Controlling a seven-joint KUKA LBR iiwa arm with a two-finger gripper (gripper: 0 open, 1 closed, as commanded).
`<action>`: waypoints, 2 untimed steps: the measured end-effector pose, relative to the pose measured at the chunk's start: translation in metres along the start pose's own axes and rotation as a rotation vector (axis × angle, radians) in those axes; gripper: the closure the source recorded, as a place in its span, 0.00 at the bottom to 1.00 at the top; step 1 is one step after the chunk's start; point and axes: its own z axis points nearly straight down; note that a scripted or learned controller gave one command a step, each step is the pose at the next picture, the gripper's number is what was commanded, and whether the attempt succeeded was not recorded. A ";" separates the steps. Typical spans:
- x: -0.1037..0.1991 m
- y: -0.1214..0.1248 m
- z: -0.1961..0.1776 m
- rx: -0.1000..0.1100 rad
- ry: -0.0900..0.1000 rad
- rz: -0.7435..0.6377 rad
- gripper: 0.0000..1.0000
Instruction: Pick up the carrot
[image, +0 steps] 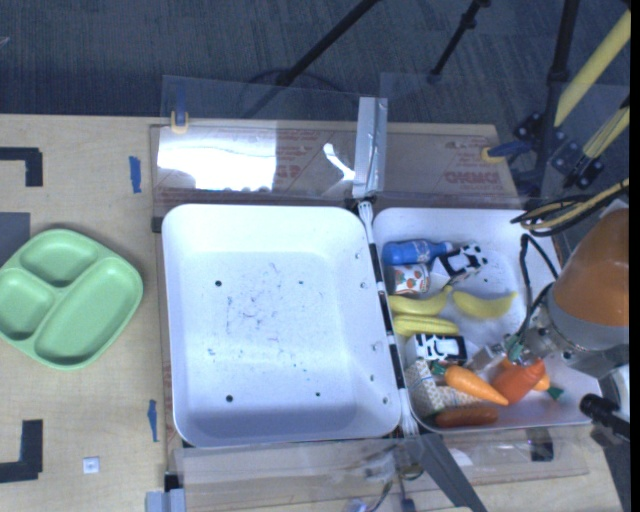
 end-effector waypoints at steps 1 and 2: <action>-0.036 0.001 -0.023 0.003 0.001 -0.067 0.00; -0.050 -0.011 -0.001 0.000 0.012 -0.169 0.00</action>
